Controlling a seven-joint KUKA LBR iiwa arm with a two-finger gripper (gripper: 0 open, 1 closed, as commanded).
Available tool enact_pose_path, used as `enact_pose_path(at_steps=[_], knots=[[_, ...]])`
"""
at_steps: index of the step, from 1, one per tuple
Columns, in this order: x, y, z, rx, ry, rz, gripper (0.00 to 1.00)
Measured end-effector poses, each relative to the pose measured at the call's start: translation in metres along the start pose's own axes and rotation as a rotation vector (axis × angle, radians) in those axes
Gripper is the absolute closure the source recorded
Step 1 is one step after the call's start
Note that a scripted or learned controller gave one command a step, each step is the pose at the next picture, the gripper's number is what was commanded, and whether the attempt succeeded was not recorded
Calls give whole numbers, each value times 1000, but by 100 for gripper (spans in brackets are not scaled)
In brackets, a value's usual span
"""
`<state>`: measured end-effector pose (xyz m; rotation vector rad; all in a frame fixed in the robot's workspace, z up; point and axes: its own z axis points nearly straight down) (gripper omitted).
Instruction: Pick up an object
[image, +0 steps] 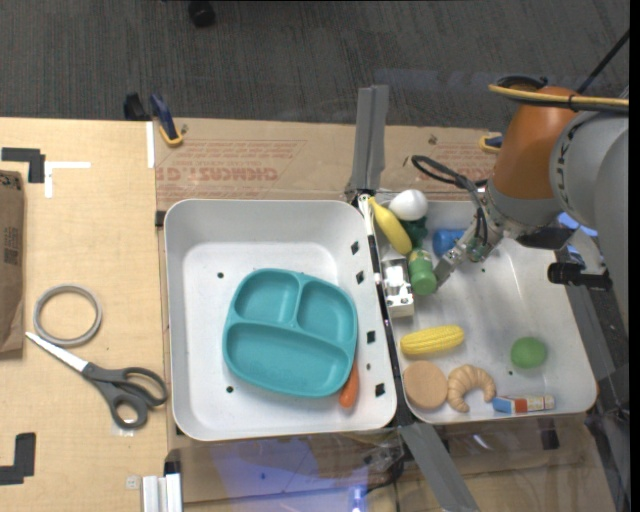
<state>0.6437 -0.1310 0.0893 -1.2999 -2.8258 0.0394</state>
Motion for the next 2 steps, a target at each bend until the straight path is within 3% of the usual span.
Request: enact_pose_path(at_steps=[1, 2], knots=[[9, -4, -3, -10, -31, 357, 0], [5, -2, -2, 0, -20, 311, 0]])
